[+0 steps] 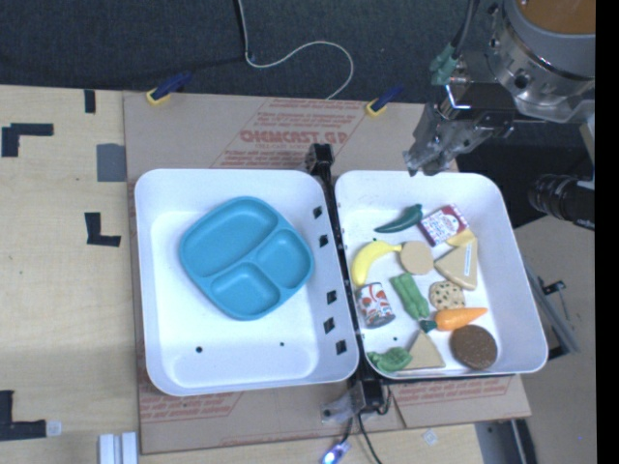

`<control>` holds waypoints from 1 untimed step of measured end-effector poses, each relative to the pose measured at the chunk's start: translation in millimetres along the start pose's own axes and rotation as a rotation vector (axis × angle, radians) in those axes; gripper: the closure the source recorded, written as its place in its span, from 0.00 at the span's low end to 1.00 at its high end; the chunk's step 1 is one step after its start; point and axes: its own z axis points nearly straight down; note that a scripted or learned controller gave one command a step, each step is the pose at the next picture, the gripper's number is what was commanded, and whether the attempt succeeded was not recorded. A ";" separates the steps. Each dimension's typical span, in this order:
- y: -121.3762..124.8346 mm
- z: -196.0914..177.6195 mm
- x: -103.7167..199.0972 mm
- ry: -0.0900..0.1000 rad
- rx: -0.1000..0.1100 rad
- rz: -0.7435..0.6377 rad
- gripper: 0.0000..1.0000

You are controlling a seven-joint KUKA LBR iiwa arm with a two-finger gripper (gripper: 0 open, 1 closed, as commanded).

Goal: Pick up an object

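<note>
Bench: wooden top under a cardboard sheet [290, 133] with red print, dark carpet behind.
Landmark: right bin [513, 249], shallow white plastic with rounded corners.
Left of it: left bin [164, 336], touching along black clips, holding a glossy blue divided plate [247, 256].
Inside it: toy food in a tight cluster; yellow banana [370, 258], green chilli [399, 220], red packet [441, 225], orange carrot [459, 318], round brown cookie [474, 347], small can [376, 304].
Gripper [426, 160]: above its far rim, over cardboard, apart from the food; cannot tell whether clenched or released.
Beyond it: white cable [290, 61] looping on the carpet.
</note>
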 end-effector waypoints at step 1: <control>0.6 0.2 56.3 -0.001 0.001 0.007 1.00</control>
